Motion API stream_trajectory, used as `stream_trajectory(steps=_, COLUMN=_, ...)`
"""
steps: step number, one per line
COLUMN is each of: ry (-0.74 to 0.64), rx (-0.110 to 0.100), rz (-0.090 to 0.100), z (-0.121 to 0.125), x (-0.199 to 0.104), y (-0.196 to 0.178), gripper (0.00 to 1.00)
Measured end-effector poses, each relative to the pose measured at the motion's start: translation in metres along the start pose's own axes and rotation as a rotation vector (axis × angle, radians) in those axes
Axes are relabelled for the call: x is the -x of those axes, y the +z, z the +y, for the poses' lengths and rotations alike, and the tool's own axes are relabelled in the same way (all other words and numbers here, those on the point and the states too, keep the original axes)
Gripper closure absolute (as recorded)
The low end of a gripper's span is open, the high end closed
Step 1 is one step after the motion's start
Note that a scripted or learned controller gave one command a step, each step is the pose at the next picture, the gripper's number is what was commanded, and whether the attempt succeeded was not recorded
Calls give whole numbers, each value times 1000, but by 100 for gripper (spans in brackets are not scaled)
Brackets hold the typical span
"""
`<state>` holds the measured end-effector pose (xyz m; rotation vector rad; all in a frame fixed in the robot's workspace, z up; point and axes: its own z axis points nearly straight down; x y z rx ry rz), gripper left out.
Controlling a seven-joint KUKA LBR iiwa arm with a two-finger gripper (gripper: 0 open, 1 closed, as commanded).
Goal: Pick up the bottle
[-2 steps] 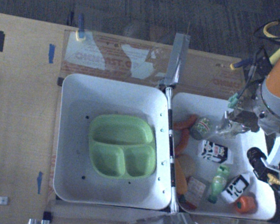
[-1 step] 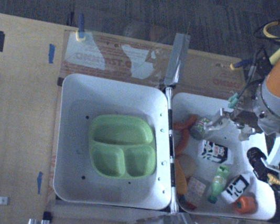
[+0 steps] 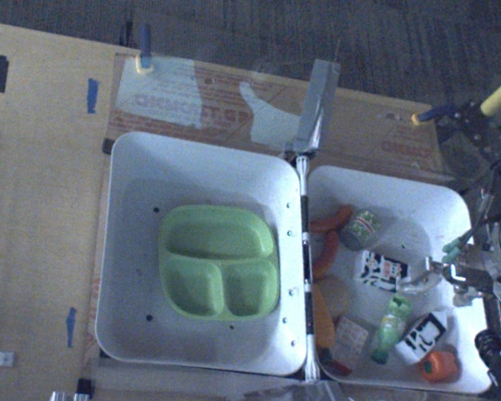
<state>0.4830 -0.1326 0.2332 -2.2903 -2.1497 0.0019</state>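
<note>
Bottle [image 3: 390, 328] lies green and slanted among clutter in the right bin [image 3: 441, 200], just below my gripper [image 3: 430, 273] and apart from it. I cannot tell my gripper's state. It hangs low over the bin, I judge lining up.

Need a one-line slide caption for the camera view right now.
Gripper hovers in the right bin just above the green bottle; green tray sits in the left bin.

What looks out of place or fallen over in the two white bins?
The small green plastic bottle lies on its side in the right white bin, among loose clutter. The green divided tray in the left white bin sits slightly askew.
</note>
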Motion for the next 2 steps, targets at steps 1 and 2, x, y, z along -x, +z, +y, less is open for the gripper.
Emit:
stream_trajectory(steps=1, ry=156, rx=35, rz=-8, z=7, x=23, y=123, gripper=0)
stream_trajectory(steps=2, ry=158, rx=43, rz=-10, z=10, x=24, y=110, gripper=100)
